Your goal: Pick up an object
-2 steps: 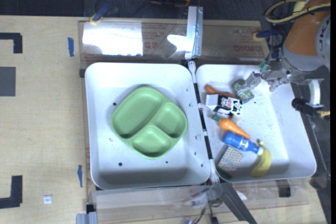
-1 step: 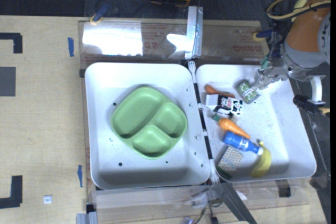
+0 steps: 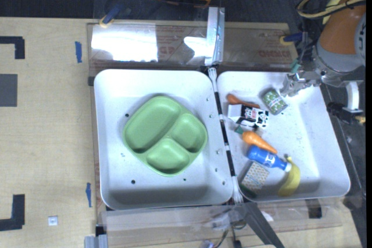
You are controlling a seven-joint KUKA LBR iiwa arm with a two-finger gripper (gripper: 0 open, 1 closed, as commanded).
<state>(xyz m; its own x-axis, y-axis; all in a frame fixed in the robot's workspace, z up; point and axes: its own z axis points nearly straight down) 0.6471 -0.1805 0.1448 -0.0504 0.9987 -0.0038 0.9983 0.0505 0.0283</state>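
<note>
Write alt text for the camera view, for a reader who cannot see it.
A grey arm's gripper hovers at the right white bin's far corner, beside a small green packet. That bin also holds a carrot, blue bottle and banana; the left bin holds a green divided plate.

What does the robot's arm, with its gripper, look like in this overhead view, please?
The arm enters from the right: a rounded grey body with a broad orange band above the wrist. Yellow and dark cables loop over it near the top right corner. The gripper is a small metallic, silvery-grey assembly with a bit of teal at its wrist end. At this resolution its markings are too small to read.
</note>
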